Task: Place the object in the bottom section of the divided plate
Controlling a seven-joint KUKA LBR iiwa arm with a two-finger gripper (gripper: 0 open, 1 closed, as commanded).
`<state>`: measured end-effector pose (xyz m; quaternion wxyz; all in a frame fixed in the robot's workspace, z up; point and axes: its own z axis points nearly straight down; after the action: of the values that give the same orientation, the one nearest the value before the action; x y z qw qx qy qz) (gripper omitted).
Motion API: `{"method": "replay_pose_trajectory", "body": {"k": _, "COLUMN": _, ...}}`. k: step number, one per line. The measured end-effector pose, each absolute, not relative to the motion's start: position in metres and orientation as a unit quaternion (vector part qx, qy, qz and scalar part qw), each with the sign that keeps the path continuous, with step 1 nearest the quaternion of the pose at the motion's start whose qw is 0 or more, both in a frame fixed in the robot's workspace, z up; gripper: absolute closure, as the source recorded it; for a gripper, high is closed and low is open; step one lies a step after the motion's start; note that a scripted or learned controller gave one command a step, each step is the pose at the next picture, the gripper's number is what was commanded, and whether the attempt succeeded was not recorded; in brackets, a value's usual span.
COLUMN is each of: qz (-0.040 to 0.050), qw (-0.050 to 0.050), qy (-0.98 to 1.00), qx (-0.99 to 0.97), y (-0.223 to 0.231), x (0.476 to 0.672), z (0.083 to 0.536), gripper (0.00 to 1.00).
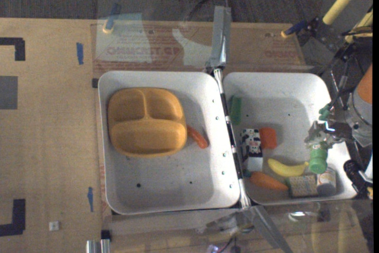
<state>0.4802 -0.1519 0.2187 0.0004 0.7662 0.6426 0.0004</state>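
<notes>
The gripper (320, 138) partly hides a green object (318, 158) beneath it.

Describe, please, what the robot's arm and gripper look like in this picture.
Little of the arm is in frame at the right edge: a pale grey rounded body with an orange band at its top. Thin dark cables run along it above the right bin. The gripper is a small cluster of light grey metal parts, too small and blurred to make out finer markings.
</notes>
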Motion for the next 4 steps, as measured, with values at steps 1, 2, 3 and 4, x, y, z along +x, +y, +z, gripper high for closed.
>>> {"method": "replay_pose_trajectory", "body": {"k": 1, "qz": 0.0007, "qw": 0.002, "qy": 0.774, "qx": 0.634, "y": -0.071, "x": 0.512, "z": 0.246, "gripper": 1.00}}
{"method": "replay_pose_trajectory", "body": {"k": 2, "qz": 0.0009, "qw": 0.002, "qy": 0.839, "qx": 0.543, "y": 0.007, "x": 0.563, "z": 0.257, "gripper": 1.00}}
{"method": "replay_pose_trajectory", "body": {"k": 3, "qz": 0.0009, "qw": 0.002, "qy": 0.840, "qx": 0.543, "y": 0.007, "x": 0.563, "z": 0.257, "gripper": 0.00}}
{"method": "replay_pose_trajectory", "body": {"k": 4, "qz": 0.0019, "qw": 0.004, "qy": 0.840, "qx": 0.543, "y": 0.007, "x": 0.565, "z": 0.268, "gripper": 1.00}}
